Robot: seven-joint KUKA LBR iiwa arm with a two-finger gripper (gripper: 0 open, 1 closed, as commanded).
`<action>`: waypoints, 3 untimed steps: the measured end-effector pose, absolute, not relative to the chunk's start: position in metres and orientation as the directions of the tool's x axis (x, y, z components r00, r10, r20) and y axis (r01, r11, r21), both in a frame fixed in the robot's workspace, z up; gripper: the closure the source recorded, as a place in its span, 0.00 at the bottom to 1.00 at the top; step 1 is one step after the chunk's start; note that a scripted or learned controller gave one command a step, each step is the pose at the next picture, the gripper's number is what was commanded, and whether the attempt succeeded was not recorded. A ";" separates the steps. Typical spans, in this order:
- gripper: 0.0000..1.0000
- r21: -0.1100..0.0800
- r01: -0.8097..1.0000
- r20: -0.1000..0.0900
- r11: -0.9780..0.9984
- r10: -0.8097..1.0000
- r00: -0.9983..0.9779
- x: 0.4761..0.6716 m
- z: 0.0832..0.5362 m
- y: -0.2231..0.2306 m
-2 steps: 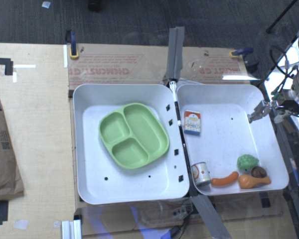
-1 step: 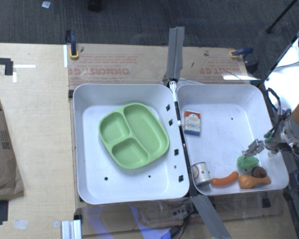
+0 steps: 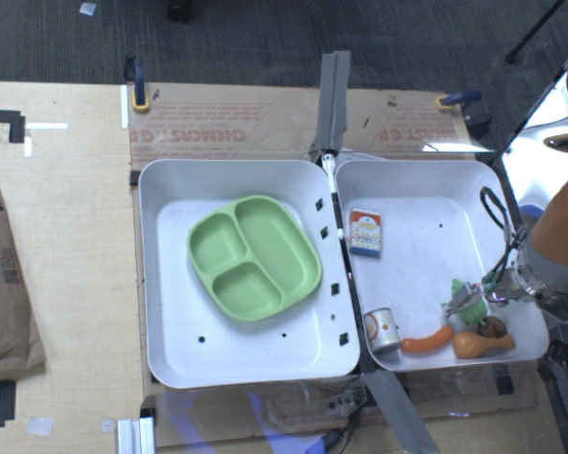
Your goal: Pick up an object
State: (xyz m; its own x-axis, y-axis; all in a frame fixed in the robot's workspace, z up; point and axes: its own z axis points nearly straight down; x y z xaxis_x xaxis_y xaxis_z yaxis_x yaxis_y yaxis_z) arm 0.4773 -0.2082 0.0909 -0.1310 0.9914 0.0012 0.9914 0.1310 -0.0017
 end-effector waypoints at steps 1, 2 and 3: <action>1.00 -0.001 0.992 0.001 0.128 0.992 -0.128 0.478 0.099 -0.209; 1.00 -0.001 0.997 0.000 0.079 0.997 -0.079 0.486 0.106 -0.173; 1.00 0.000 0.991 -0.001 0.135 0.991 -0.135 0.499 0.211 -0.117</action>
